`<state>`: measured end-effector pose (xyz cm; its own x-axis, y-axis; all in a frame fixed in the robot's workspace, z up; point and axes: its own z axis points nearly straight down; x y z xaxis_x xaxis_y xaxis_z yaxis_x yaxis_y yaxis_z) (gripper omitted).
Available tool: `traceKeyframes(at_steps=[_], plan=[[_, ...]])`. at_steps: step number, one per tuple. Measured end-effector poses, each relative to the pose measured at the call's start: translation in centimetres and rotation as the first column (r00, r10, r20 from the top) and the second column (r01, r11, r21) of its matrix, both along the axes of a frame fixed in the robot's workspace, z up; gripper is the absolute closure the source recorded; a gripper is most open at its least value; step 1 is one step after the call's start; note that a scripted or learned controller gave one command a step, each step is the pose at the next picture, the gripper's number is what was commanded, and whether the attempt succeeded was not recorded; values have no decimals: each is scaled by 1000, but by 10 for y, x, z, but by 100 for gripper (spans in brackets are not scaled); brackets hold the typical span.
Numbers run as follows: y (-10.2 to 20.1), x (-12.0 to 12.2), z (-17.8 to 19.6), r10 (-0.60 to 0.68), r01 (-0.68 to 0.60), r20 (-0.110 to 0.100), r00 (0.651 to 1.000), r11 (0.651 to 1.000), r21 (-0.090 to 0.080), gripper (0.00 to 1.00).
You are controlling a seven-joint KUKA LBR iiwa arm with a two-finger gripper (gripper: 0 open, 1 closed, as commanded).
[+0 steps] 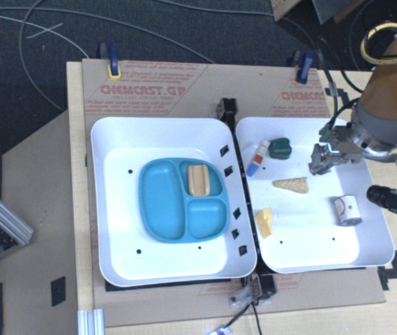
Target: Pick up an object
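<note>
Gripper (319, 163), right of frame: hovering above right bin (372, 250), grasp indiscernible; pickup pending, wedge (291, 184) lying untouched nearby.

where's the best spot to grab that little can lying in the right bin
Probably across the can's round white side, near the middle, coming straight down. It lies on its side in the right bin, its long axis running roughly away from the camera, so the fingers should close from left and right. The floor around it looks bare, leaving room. The gripper hangs above it in the view, past the wedge.
</note>
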<state>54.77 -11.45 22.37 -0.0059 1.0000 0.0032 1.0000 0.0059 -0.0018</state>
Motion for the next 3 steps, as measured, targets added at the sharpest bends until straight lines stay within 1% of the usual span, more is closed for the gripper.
traceKeyframes(at_steps=[1,2,3], plan=[[59,3,-8,1,-1,-1,1000,1000,0,100],[112,8,3,0,0,3,1000,1000,-1,100],[165,-8,1,0,0,-2,1000,1000,0,100]])
